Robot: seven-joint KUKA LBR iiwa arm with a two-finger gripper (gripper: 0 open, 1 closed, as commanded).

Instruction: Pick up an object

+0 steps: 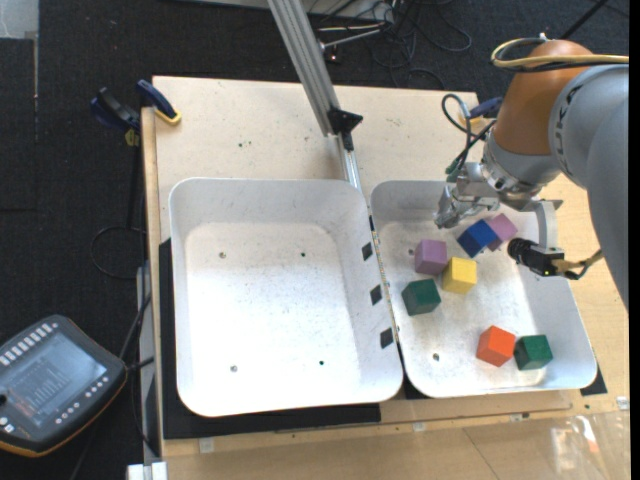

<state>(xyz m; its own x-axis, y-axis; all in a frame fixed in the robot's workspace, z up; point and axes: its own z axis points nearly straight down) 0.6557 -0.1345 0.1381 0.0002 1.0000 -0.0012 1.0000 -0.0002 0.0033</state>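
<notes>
Hidden: the arm (560, 108) is running off the right edge, and whether the gripper (455, 211) is spread or pressed together, I cannot tell.
Count: seven blocks are lying in the right bin (570, 318) — two purple, two green, one blue, one yellow, one orange.
Blue block (479, 237): sitting just right of the gripper, touching a purple block (503, 228), not gripped.

Teach pendant (50, 383) – floor (bottom left); blue clamps (135, 108).
</notes>
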